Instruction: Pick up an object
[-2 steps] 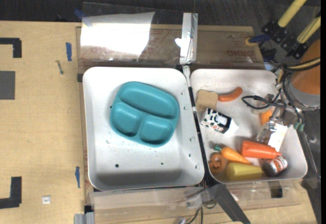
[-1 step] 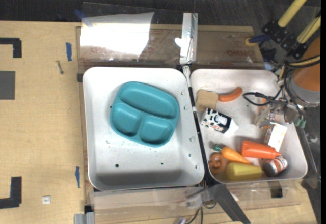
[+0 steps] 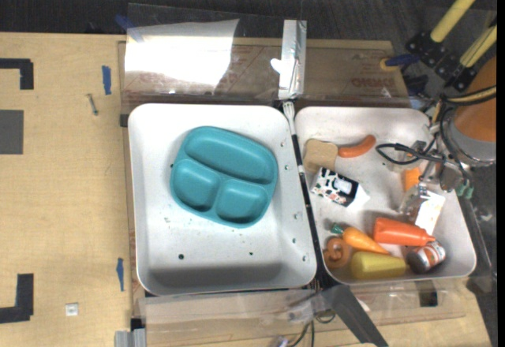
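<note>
Two white bins (image 3: 150, 180), one teal divided plate (image 3: 223, 175), two carrots (image 3: 402, 232), one sausage (image 3: 356, 147)

Teal plate (image 3: 223, 175) in the white left bin (image 3: 150, 180). The right bin (image 3: 461, 259) has an orange carrot (image 3: 363, 240), a red-orange bottle (image 3: 402, 231), a yellow block (image 3: 377, 264), a tan sponge (image 3: 319, 154) and a black-and-white card (image 3: 338, 187).

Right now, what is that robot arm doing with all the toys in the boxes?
The robot arm reaches in from the right and its gripper hangs over the right bin, near the bin's right side. Nothing can be seen in its grip. Below it lie toy foods: an orange carrot, an orange-red bottle, a yellow piece, and farther back a small sausage beside a tan block. The left bin holds a teal divided plate.
</note>
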{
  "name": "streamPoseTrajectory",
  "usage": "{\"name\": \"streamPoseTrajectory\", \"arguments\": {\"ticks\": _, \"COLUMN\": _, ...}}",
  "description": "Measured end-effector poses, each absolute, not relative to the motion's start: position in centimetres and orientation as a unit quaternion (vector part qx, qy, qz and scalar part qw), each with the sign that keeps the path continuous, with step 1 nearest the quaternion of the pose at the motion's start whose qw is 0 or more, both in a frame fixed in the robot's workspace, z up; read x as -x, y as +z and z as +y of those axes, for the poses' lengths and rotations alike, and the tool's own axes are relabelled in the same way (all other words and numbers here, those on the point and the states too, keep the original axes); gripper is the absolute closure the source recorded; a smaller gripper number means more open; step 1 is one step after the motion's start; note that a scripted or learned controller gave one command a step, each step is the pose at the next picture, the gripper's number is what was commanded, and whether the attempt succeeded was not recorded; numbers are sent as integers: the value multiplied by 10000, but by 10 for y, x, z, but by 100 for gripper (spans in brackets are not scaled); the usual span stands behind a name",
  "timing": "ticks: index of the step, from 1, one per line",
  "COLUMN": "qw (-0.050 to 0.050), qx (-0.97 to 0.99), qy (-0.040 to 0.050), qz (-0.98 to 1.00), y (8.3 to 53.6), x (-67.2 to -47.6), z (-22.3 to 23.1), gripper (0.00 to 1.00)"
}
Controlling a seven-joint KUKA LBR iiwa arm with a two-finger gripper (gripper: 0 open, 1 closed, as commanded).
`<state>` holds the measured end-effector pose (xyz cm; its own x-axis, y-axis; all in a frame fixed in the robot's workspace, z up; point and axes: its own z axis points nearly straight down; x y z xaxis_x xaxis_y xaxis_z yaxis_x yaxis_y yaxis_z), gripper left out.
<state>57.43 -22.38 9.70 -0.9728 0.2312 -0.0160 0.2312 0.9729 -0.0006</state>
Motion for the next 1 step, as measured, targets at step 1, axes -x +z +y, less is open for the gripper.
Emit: {"name": "streamPoseTrajectory", "arguments": {"ticks": 1, "qw": 39, "qx": -1736, "qy": 5, "qz": 9848, "y": 87, "x": -563, "z": -223, "gripper": 0}}
